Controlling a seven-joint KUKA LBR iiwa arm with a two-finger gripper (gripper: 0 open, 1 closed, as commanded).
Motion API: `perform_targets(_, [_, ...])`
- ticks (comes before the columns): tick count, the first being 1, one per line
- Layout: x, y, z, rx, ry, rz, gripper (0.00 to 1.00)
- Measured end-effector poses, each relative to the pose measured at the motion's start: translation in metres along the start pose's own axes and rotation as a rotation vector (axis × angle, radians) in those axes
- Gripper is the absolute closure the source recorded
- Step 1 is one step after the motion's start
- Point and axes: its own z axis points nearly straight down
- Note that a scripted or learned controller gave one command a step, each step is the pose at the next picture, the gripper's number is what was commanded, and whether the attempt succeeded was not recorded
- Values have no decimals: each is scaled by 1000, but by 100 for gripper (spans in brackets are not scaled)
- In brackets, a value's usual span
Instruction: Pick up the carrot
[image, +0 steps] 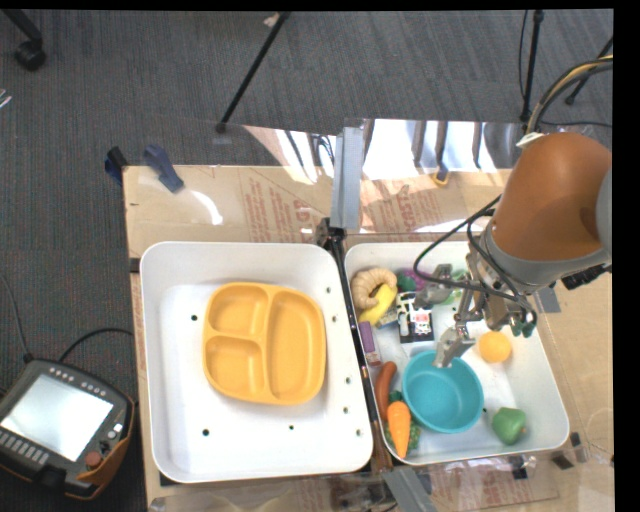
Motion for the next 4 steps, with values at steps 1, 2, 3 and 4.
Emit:
perform_targets(1, [-40, -51, 73, -1, 3, 32, 0])
perform_targets(2, [-77, -54, 95, 1, 16, 179, 0])
perform_targets(3, [-32, -83, -11, 4, -15, 79, 0])
perform_targets(4, [-20, -111, 77, -2, 5, 132, 0])
